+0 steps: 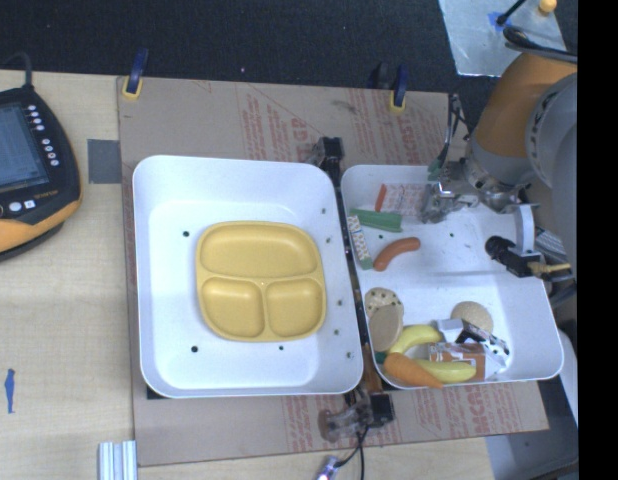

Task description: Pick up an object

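1. Task thing unclear, so taking the sausage (397, 252) as the closest candidate to the gripper: reddish-brown, lying flat on the floor of the right bin (509, 303). Long axis runs diagonally, near-left end to far-right end.
2. Surface: light wood bench (59, 328) with a brown cardboard sheet (249, 118) under two white bins, clipped at the far edge by blue clamps (136, 71).
3. Left bin (164, 268) holds a yellow divided tray (261, 279), three compartments, lying flat.
4. Right bin near end: banana (429, 353), carrot (411, 371), a tan flat item (383, 313), a round tan piece (473, 315), and mixed packaging too jumbled to tell apart.
5. Right bin far end: a green stick-like item (378, 220) and an orange-white packet (394, 198), just far of the sausage.
6. Room: dark floor beyond the bench, teach pendant (24, 168) at far left on the bench.
7. Gripper (436, 204) sits low over the far part of the right bin; arm (534, 118) comes in from the right. Finger state: cannot tell, too small and cluttered.
8. Sausage lies near and left of the gripper, close by but apart, not between the fingers.
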Robot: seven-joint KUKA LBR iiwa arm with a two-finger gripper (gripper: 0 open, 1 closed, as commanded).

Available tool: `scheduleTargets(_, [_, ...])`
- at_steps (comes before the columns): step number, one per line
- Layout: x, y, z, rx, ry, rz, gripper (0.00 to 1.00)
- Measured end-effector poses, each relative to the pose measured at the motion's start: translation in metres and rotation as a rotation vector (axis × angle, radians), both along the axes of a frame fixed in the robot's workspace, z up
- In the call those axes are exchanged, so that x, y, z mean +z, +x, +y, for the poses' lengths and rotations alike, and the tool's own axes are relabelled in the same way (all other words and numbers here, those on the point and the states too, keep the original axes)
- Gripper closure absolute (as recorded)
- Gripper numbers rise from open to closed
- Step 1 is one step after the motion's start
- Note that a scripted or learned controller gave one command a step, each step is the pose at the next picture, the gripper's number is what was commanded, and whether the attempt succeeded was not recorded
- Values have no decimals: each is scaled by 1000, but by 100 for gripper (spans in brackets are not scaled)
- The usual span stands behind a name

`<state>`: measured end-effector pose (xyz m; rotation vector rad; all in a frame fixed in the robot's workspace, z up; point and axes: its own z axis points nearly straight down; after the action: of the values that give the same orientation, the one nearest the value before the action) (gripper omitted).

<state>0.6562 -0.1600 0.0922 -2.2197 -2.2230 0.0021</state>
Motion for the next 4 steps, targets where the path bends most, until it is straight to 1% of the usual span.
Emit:
scheduleTargets(1, [-1, -75, -40, 2, 0, 4, 0])
scheduleTargets(2, [0, 0, 6, 3, 2, 1, 0])
scheduleTargets(3, [30, -92, -53, 0, 0, 2, 0])
scheduleTargets(4, [-1, -16, 3, 4, 1, 3, 0])
